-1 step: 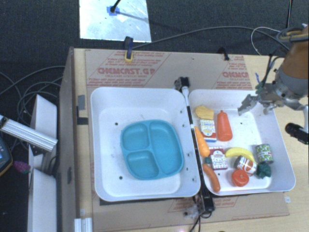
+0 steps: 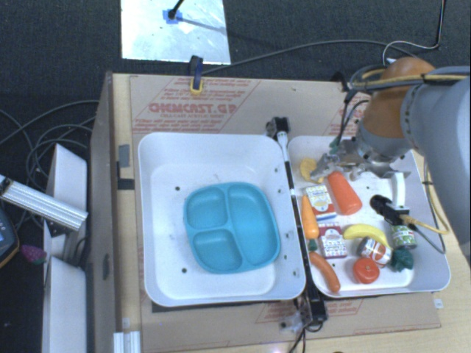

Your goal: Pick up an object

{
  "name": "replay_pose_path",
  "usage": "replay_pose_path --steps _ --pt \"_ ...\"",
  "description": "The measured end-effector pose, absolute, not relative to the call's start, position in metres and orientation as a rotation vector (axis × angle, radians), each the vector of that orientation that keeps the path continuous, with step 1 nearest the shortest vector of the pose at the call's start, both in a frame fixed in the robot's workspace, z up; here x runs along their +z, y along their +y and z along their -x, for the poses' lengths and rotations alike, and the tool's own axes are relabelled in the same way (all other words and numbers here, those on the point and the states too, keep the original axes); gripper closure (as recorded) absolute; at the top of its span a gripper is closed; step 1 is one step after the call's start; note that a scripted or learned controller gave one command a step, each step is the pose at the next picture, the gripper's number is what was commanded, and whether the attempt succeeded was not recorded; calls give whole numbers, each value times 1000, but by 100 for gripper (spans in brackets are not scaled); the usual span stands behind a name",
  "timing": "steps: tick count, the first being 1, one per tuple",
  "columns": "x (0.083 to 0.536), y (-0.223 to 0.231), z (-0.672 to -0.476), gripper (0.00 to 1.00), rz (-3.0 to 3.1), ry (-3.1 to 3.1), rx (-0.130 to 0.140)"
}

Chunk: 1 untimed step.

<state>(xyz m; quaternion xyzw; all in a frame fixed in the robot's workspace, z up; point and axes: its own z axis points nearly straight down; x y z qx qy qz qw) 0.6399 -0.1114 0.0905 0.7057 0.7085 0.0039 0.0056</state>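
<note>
Hand (image 2: 340, 162) over right bin's (image 2: 434, 271) far-left corner; orange bottle (image 2: 344, 192) lies just nearer; finger state indiscernible.

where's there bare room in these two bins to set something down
Left bin: bare floor rings the blue divided tray, widest along its top and left walls. Right bin: crowded with toy food, the gripper over its upper part.

The 1 grey arm (image 2: 440, 109) enters from the right edge, slanting down and to the left. Its orange band (image 2: 394, 98) sits above the wrist, with cables looping around it. The pincer (image 2: 340, 164) hangs low at the arm's end, its fingertips too blurred to judge.
</note>
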Motion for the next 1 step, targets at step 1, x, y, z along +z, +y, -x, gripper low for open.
replay_pose_path --steps 1 --pt "101 -111 -641 100 -2205 2219 15"
